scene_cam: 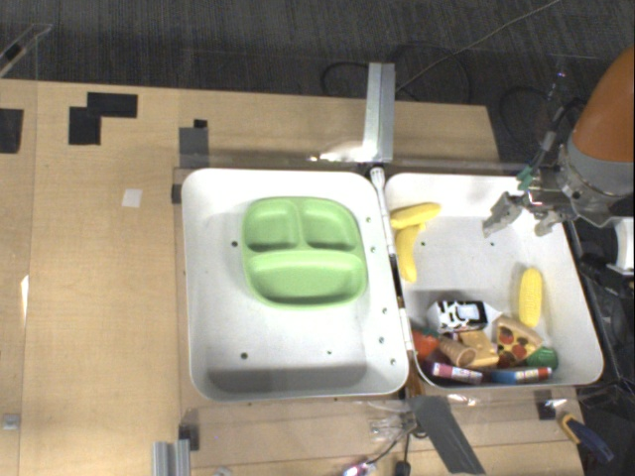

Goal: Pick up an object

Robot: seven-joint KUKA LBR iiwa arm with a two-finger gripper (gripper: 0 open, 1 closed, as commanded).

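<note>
Tray [302,250], green and three-part, lies in the left bin [213,355]. In the right bin [585,350] bananas [409,228] sit against the left wall, a corn cob [531,297] lies right of centre, and small toys [481,350] crowd the near edge. The gripper [524,212] hangs over that bin's far right, fingers spread and holding nothing.

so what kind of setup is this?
Looks like a robot grasping test bench in a lab, not a home: two white bins fixed side by side on a wooden bench, toy items like a plastic banana jumbled in one, loose cables on carpet behind.
</note>
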